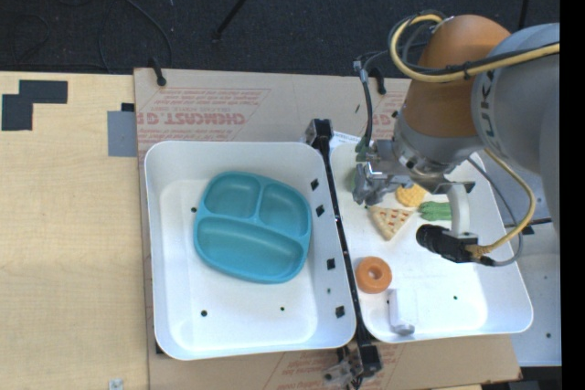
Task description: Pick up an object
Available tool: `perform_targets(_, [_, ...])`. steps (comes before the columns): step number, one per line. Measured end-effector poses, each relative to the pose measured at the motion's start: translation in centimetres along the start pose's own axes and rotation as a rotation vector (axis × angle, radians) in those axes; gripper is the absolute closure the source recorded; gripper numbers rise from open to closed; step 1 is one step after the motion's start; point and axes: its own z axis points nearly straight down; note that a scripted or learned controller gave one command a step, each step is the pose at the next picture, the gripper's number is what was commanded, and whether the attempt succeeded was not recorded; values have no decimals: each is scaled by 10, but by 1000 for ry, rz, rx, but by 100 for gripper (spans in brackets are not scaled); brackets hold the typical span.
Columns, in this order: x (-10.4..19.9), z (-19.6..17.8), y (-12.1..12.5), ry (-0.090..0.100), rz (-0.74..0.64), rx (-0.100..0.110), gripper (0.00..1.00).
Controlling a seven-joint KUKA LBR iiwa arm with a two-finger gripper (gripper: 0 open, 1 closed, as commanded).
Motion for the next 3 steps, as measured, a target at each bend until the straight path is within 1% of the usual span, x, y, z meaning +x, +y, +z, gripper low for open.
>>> perform_targets(1, [53, 11, 9, -1, 0, 2, 100])
perform_targets(2, [102, 2, 8, 0, -1, 1, 100])
perform_targets(3, [100, 2, 8, -2, 1, 3, 0])
